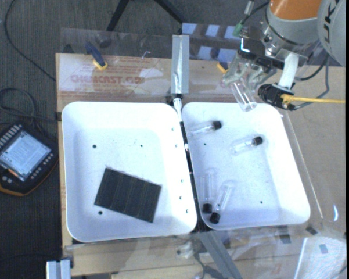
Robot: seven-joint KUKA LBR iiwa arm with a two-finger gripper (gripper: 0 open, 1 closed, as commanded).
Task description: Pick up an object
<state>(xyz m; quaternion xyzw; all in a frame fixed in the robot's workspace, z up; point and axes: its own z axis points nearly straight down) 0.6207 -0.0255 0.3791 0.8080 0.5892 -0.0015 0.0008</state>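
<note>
Gripper (244, 89) hangs above the far rim of the right bin (290, 156), clear fingers apart, nothing between them. Four capped vials lie in that bin; the nearest vial (208, 127) lies just below-left. Recommend descending squarely across its barrel before closing.

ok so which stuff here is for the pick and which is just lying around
For the job:
- gripper
- four clear vials with black caps in the right bin
- dark flat panel in the left bin

Lying about:
- handheld controller
- blue clamp
</note>
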